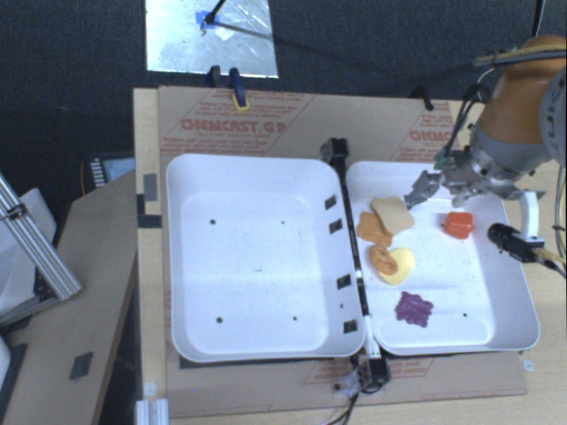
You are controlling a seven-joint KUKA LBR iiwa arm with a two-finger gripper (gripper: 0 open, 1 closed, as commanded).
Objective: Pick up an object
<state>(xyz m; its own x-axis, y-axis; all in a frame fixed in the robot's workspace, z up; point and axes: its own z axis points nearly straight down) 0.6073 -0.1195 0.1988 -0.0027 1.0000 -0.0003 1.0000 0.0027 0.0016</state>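
The right bin (509, 312) holds several small objects. A tan slice (392, 213) overlaps an orange piece (371, 229) near the bin's left wall. Below them lies a yellow and orange curved piece (393, 264). A red-orange block (457, 225) sits toward the right, and a purple cluster (413, 308) lies near the front. My gripper (442, 189) hovers over the back of this bin, between the tan slice and the red-orange block and a little behind both. Its fingers are spread and nothing is between them.
The left bin (257, 255) sits beside the right one, with a black clip strip (345, 228) along the shared wall. The arm's black fitting and cable (512, 241) hang over the right bin's right side. A foil sheet (211, 25) lies behind the bench.
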